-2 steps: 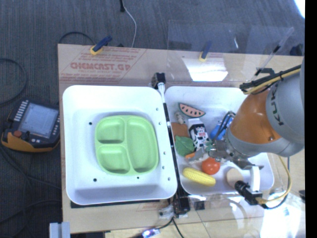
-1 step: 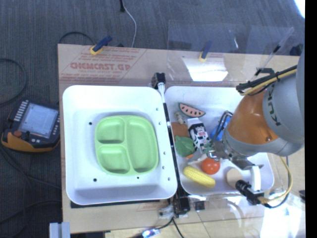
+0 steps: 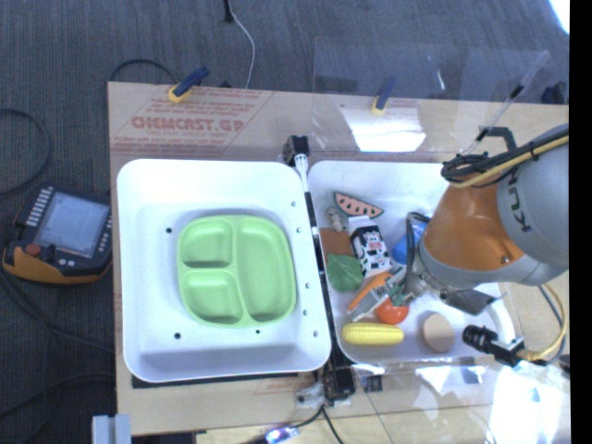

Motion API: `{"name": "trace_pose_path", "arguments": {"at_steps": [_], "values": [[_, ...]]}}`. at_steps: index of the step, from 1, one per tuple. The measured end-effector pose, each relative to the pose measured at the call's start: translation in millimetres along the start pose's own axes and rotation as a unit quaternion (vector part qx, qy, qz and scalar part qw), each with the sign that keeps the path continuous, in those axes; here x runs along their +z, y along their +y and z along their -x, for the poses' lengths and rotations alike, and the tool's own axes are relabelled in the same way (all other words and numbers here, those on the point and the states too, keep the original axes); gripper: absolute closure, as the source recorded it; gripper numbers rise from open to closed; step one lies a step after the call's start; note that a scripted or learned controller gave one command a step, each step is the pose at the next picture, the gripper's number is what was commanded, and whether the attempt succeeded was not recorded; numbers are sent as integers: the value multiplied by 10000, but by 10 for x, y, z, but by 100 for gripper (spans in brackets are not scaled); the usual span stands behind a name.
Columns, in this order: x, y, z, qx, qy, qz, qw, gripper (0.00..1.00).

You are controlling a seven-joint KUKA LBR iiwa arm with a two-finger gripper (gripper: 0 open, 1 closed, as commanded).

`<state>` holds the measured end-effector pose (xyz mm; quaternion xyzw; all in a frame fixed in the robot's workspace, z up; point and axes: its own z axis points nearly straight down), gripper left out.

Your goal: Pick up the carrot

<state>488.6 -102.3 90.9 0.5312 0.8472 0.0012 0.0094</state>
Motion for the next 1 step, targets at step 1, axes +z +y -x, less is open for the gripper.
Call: {"name": "trace_pose_path", "arguments": {"at_steps": [1], "values": [[-103, 9, -2, 9, 11, 6, 10000, 100]]}}
